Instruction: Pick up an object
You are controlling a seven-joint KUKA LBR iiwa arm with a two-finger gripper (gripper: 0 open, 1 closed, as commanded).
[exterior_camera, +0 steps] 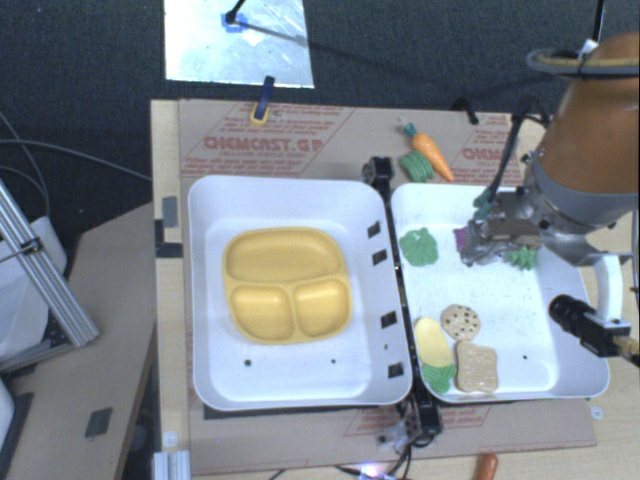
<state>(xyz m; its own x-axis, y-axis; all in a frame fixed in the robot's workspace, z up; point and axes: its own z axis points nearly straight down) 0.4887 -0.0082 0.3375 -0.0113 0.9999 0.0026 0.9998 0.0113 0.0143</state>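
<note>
My gripper [487, 240] hangs low over the upper middle of the right bin [570, 363]. A small purple item [463, 238] lies against its left side, and a green leafy item [521, 259] pokes out at its lower right. Whether either is held, I cannot tell. A green toy vegetable [418, 247] rests to the gripper's left. Near the bin's front lie a round speckled cookie [460, 321], a tan cracker [477, 367], a pale yellow piece [432, 342] and a green piece [438, 376].
The left bin [215, 368] holds a yellow divided plate [287, 283]. A toy carrot [433, 154] and a green piece [415, 167] lie on the cardboard behind the right bin. A black part [583, 324] of the arm overhangs the right bin's right side.
</note>
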